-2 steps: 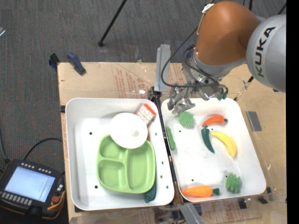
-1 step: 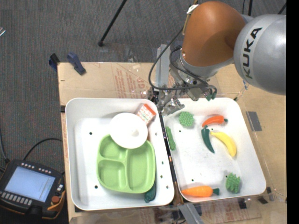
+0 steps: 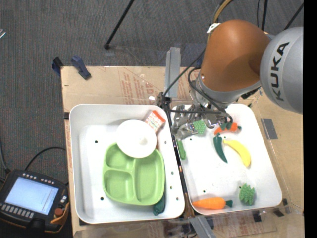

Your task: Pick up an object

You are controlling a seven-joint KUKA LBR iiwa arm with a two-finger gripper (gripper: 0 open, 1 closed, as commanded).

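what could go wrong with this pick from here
1. The claw sits near the back-left corner of the right white bin, close to the divider wall, so it might scrape or catch the rim.
2. A small green bumpy toy, a dark green pepper and a small orange carrot-like toy crowd that spot, so it may nudge or grab the wrong one.
3. The arm's bulk hides the grasp area, so a miss is hard to spot.

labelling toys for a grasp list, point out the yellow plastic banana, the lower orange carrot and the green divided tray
yellow plastic banana [image 3: 239, 151], camera view, mid-curve
lower orange carrot [image 3: 210, 203], camera view, body
green divided tray [image 3: 132, 185], camera view, lower compartment floor
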